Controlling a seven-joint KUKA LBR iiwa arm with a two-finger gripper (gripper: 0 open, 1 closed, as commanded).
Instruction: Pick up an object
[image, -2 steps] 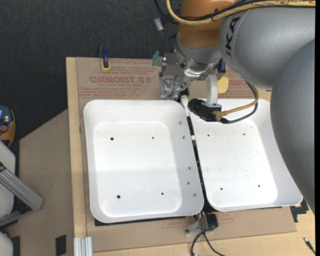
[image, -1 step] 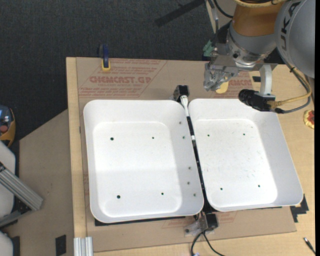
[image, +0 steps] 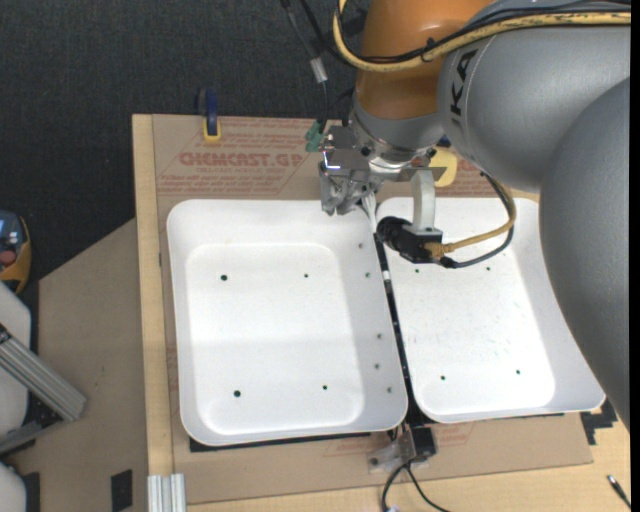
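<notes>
Camera view shows the claw (image: 343, 200) hanging at the far right corner of the left bin (image: 178, 300), just beside the ridge where it meets the right bin (image: 480, 340), with the grey arm (image: 540, 100) reaching over from the right. Whether the claw is apart or together I cannot tell, as it is small and seen from above. Nothing is visibly held. I cannot tell where the object to be picked lies: the floors of both bins read as plain white with a few small dark dots, and the patch under the claw is hidden by the wrist. The main risk, as I judge it, is a grasp on nothing, or the claw catching the raised wall of the bin because it stands so close to the corner. A hard push there could shift the bin on the brown worktop (image: 250, 150).
</notes>
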